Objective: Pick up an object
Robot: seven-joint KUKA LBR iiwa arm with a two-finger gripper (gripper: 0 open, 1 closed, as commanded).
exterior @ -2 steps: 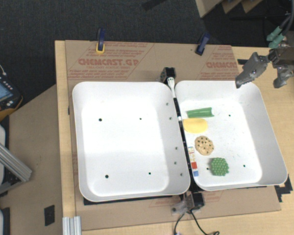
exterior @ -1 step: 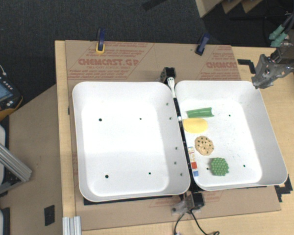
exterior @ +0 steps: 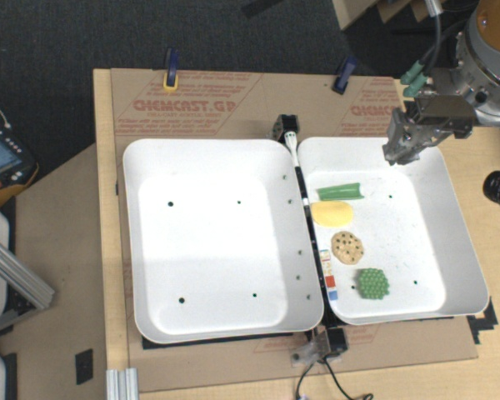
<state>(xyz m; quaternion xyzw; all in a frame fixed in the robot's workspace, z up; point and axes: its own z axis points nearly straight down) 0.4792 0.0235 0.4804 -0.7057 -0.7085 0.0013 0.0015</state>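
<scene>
The two-finger metal gripper [exterior: 397,154] hangs over the 1 o'clock corner of the right shallow white plastic bin [exterior: 450,223]. Nothing sits between its fingers; whether the jaws stand wide or narrow cannot be told from this angle.

Four candidate objects lie in a column along the bin's 9 o'clock wall, likely so each can be approached separately:
- flat green bean-shaped piece [exterior: 340,192], topmost;
- yellow rounded lemon-like piece [exterior: 332,214], just below, nearly touching;
- tan speckled round cookie [exterior: 347,247];
- green knobbly broccoli-like lump [exterior: 372,283], lowest.

All lie toward 7 o'clock of the gripper, apart from it. The left white bin [exterior: 150,223] adjoins.
</scene>
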